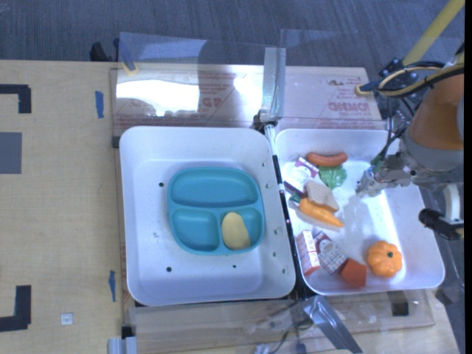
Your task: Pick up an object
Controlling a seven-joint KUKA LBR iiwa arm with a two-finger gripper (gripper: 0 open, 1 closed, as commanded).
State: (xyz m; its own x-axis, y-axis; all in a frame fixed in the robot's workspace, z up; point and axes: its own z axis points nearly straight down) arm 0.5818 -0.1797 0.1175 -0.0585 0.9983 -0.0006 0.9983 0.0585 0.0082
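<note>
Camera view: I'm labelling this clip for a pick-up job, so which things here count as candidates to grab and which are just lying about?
For the job:
hand, over the right bin
hot dog
broccoli
carrot
small pumpkin
red block
small cartons

Lying about:
left bin
teal divided tray
yellow potato-like piece, in the tray's lower right compartment

Glossy white plastic bins (140,198), smooth teal plastic tray (214,189), pale matt wooden bench (55,220).
</note>
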